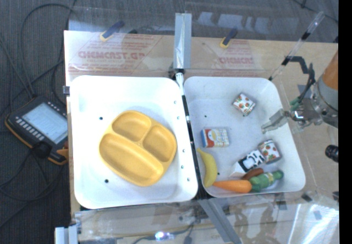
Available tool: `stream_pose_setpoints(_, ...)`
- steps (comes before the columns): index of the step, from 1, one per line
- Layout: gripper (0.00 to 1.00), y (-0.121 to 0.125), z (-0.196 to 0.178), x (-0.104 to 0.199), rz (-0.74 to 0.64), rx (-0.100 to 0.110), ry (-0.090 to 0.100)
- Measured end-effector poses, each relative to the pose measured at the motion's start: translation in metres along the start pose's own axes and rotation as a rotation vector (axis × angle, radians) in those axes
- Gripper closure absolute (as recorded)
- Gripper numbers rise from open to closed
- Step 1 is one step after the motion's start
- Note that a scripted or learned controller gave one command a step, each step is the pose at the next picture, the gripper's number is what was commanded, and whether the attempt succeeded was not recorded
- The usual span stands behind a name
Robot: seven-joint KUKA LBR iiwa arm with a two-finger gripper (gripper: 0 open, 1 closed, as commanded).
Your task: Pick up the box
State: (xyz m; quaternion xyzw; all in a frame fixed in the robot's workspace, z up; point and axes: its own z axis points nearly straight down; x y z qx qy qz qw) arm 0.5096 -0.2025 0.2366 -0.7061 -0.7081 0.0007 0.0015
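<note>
Two white bins sat on the worktop; in the right bin (286, 144) the box (215, 138) lay flat, long axis left-right. Claw (276, 121) hovered right of it; its opening couldn't be told.

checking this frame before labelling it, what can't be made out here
- End effector, camera view: small and blurred at the right bin's edge, so its grip state is unreadable.
- Arm: cut off by the right edge.
- Box: print too small to read.
- Carrot, bottle and cartons: crowded together, overlaps unclear.
- Handheld screen: display too small to read.
</note>
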Motion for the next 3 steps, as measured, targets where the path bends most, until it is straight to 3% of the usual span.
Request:
stream_pose_setpoints(1, 0.0, -0.007, 0.063, 0.065, -0.192, 0.0, 0.0)
stream_pose_setpoints(2, 0.0, 0.033, 0.13, 0.097, -0.35, 0.0, -0.001)
stream_pose_setpoints(3, 0.0, 0.071, 0.147, 0.102, 0.141, -0.009, -0.003)
